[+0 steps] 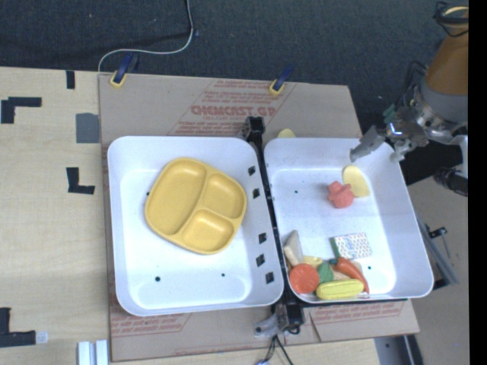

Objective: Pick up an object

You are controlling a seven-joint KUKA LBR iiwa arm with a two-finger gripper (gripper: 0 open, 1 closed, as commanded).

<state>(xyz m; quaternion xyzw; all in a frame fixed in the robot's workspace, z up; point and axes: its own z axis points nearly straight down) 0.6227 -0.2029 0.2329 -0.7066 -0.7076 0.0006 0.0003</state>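
Note:
My gripper (380, 149) hangs over the far right corner of the right bin (304, 166), at the end of the grey arm with its orange band (449, 59). Its two fingers stand apart with nothing between them. Just below it lie a pale yellow piece (357, 182) and a pink-red piece (341, 195). Near the bin's front edge sits a cluster: a white patterned packet (351, 245), a beige piece (292, 245), an orange round item (304, 278), a carrot (351, 268) and a yellow corn-like item (340, 289).
The left bin (125, 204) holds a yellow divided plate (196, 205). A black divider (262, 204) runs between the bins. A small yellow object (285, 134) lies on the cardboard behind the right bin. A cable (183, 21) trails over the dark background.

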